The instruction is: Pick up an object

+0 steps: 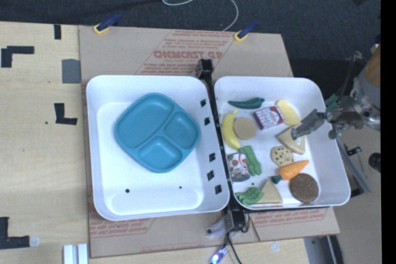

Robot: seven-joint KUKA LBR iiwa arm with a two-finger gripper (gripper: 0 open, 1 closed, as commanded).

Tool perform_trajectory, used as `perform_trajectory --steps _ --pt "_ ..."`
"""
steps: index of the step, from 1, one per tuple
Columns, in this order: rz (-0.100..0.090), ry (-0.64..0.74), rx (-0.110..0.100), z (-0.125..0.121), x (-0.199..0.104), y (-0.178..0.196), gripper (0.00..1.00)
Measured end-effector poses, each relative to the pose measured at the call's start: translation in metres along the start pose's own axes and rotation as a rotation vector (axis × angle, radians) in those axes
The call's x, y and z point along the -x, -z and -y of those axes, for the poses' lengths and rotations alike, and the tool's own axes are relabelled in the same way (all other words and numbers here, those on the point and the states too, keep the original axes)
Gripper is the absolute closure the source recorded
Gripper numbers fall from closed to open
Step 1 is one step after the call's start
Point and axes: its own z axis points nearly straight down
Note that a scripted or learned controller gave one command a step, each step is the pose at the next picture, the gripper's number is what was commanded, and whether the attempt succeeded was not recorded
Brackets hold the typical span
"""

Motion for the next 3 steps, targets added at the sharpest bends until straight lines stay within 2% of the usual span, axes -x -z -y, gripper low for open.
perform_trajectory --steps 1,2,3 --pt "-0.006 0.002 -0.015 0.008 -0.059 -0.168 0.0" --pt "0.0 0.009 0.007 -0.041 -0.117 -0.102 0.0" --pt "0.001 0.001 -0.003 -0.037 -0.113 -0.096 1.0"
